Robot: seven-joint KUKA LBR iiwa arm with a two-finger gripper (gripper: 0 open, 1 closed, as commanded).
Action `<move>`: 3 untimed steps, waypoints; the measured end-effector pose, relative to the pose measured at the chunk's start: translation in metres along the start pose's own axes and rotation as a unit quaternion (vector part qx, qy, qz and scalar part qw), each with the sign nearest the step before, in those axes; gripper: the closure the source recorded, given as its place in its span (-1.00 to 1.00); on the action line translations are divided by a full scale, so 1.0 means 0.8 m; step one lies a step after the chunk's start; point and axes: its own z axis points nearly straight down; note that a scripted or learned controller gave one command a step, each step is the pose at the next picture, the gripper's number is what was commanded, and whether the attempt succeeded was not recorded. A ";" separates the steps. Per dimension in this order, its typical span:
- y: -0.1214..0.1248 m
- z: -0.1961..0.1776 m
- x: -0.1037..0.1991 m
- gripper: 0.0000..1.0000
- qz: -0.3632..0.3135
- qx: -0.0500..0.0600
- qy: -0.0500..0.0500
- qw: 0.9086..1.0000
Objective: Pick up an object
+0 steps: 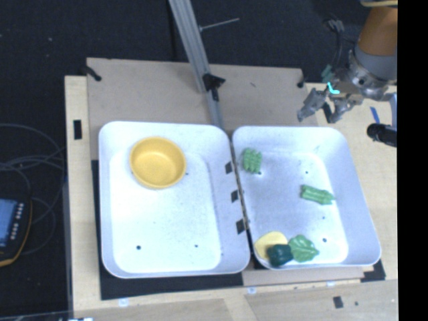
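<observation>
Bench: claw open, empty, above right bin rim.

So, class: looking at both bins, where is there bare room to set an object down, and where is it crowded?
Left bin: bare floor below and right of the yellow bowl.
Right bin: bare middle between the green piece near the divider and the long green piece.
Crowded: its near corner, where the yellow piece, dark green block and leafy green piece cluster.

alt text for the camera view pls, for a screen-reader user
The gripper hangs open above the far edge of the right bin, holding nothing. That bin holds several green items and a yellow piece; the left bin holds a yellow bowl.
</observation>
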 end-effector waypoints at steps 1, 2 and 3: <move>0.000 0.000 0.000 -1.00 0.000 0.000 0.000 1.000; -0.005 0.077 -0.005 -1.00 0.000 0.003 0.000 1.000; -0.012 0.131 -0.009 -1.00 0.000 0.002 0.000 1.000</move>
